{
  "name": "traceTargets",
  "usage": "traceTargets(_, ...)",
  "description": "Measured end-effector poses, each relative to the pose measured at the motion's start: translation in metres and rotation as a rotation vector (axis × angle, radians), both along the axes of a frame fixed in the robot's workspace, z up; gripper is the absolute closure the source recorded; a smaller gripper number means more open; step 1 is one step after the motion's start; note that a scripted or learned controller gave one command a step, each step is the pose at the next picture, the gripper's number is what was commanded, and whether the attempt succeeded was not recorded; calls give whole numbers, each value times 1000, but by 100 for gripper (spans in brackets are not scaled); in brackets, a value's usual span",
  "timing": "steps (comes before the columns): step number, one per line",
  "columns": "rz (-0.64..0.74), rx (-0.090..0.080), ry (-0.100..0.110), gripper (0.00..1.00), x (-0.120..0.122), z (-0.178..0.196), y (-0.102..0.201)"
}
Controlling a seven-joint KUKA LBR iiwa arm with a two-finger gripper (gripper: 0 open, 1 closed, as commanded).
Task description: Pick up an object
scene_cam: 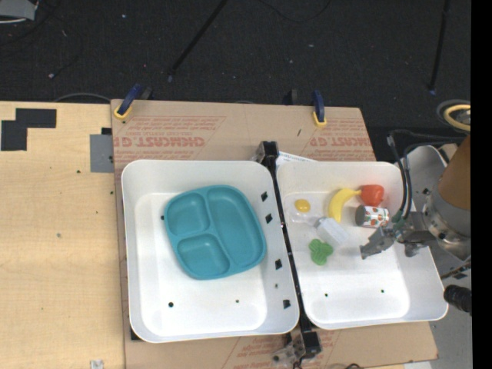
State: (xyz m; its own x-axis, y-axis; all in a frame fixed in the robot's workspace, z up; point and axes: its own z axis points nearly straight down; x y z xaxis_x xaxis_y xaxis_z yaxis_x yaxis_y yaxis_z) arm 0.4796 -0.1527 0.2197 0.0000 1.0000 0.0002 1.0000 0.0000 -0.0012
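Yellow banana (343, 202), red cup (372, 194), small can (371, 217), green toy (320, 251), all lying in right bin (361, 306)

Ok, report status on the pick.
Gripper low over right bin, nothing seen between fingers. Can, banana close beside. Teal plate alone in left bin.

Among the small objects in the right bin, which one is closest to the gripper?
The small can with the printed label; it lies just left of the gripper, nearer than the banana or the green piece.
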Motion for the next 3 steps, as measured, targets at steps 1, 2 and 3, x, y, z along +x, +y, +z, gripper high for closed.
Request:
traceTargets(1,0,0,0,100,0,10,0)
traceTargets(2,0,0,1,0,0,10,0)
traceTargets(3,0,0,1,100,0,19,0)
